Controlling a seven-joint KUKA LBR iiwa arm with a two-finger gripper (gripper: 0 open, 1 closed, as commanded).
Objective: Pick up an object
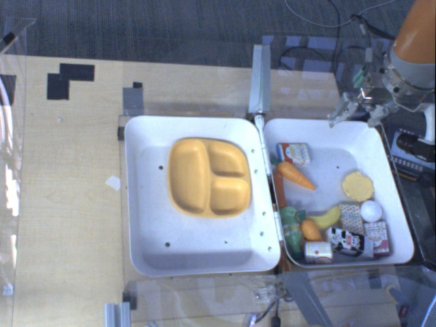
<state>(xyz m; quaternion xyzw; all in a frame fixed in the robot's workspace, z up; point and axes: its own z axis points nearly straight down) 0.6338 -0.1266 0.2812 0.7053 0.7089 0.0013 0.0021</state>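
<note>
My gripper [357,113] hangs above the far edge of the right bin [327,136], open, with nothing between its fingers. Below it the bin holds a carrot [296,174], a small red-and-white carton [294,154], a flat yellow disc [357,185] and a white ball [370,211]. Packed along the near wall are a banana [328,217], an orange fruit [310,230], a green item [291,222], a cow-patterned carton [346,240], a can [317,251] and a pink box [377,238]. The gripper touches none of them.
The left bin [146,203] carries a yellow divided tray [208,176]. A metal divider [258,80] runs between the bins at the back. Cables [320,12] lie behind the right bin. Bare bin floor [330,162] shows in the right bin's far half.
</note>
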